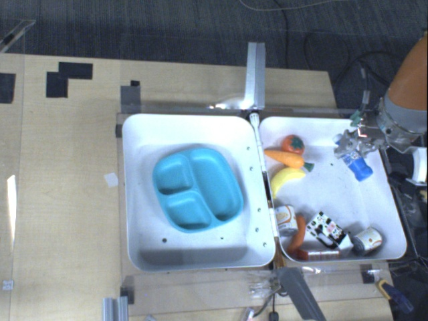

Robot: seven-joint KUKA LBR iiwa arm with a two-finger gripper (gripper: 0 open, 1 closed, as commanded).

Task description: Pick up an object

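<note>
Pincer [353, 146] low over the right bin's [394, 209] far right corner, fingers clamped on a small blue object [360, 168] hanging tilted just above the bin floor. Elsewhere in that bin: carrot [286, 158], banana [285, 178], black-and-white toy [327, 229]. In the left bin [137, 179], a blue divided tray [197, 188].

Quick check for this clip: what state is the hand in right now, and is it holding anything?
Hand: shut on the blue object, which hangs between its fingers above the right bin.
</note>
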